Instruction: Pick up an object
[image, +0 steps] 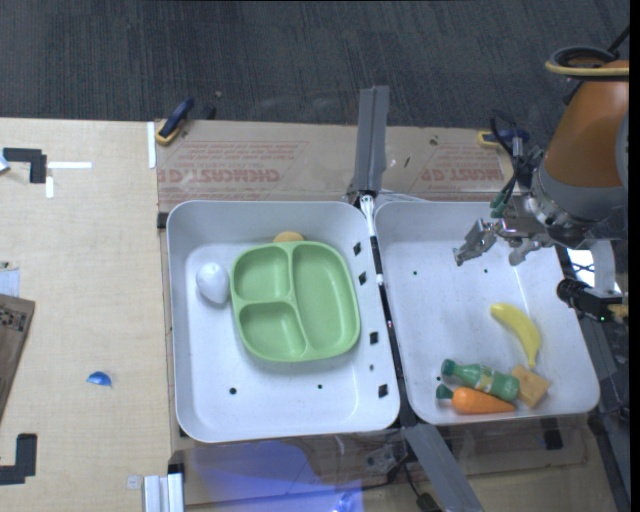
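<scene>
In the right bin (430, 300) a yellow banana (519, 329) lies near the right wall. At the bin's front right corner a green bottle (480, 378), an orange carrot (482, 402) and a tan block (533, 386) crowd together. My gripper (492, 246) hangs over the bin's back right part, up and left of the banana. Its two fingers stand apart, and nothing is between them.
The left bin (200, 400) holds a green three-compartment tray (296, 298), a white ball (212, 283) at its left and an orange piece (288, 238) peeking out behind it. A grey divider post (371, 140) stands between the bins at the back.
</scene>
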